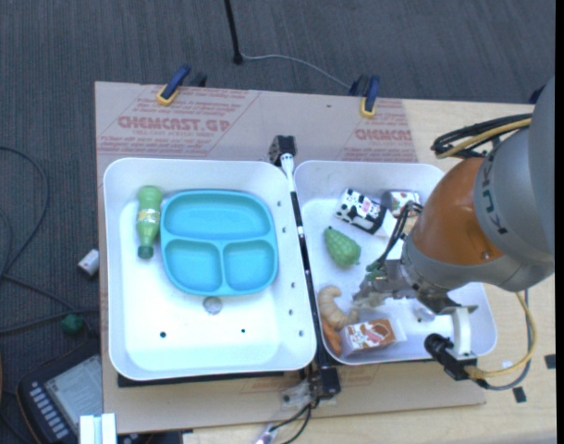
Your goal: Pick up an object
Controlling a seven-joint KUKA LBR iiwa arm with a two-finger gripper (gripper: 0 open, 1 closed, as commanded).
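Here we look down at a slant on two white bins. The left bin [125, 340] takes up the middle left of the frame. In it we see a blue tray [217, 241] with three parts, and a green bottle [149, 220] standing just beside the tray's left edge. A small round grey thing [213, 304] lies just below the tray.

The right bin [393, 169] sits at the middle right. Near its top we see a black and white cow toy [360, 210]. Just below that, a green bumpy thing [342, 246] lies tilted, with its long side running from upper left to lower right. At the bottom of this bin a tan curvy thing [332, 307] touches a small orange box [369, 336].

The big arm comes in from the right, and its orange band hangs over the right bin. The gripper [382, 288] is low in this bin. We cannot tell how its jaws stand, because the arm hides too much of them.

We think the nearest things to grab are the orange box, just below and a bit left of the gripper, and the tan curvy thing, to its left. The green bumpy thing lies up and to the left, a little farther off. Nothing looks picked up yet.
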